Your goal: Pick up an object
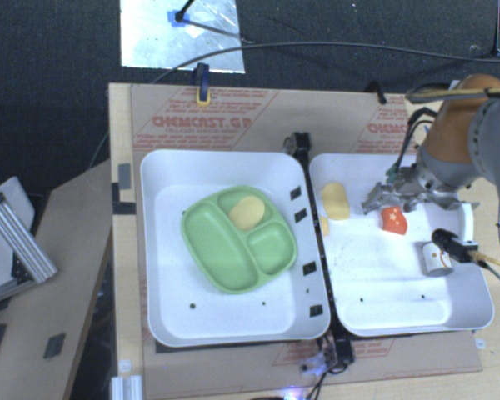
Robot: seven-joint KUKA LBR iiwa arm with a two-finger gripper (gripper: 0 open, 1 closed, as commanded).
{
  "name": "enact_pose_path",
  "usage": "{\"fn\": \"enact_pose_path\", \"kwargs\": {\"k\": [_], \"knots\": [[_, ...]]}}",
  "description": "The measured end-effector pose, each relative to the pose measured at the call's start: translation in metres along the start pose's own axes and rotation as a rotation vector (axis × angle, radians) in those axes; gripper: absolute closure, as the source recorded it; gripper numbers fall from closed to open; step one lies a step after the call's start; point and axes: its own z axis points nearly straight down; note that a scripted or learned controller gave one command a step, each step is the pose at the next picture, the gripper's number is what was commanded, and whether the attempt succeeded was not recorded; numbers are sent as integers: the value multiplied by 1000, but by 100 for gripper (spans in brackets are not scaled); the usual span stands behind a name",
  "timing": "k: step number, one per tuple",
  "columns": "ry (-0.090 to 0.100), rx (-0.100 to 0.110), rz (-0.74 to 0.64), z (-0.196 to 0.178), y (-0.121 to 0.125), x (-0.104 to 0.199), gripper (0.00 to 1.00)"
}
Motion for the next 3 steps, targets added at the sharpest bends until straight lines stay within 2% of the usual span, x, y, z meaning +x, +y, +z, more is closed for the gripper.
{"fn": "enact_pose_path", "kwargs": {"k": [1, 3], "knots": [[-1, -5, 0, -13, 2, 0, 100], [-2, -7, 0, -136, 7, -13, 100]]}}
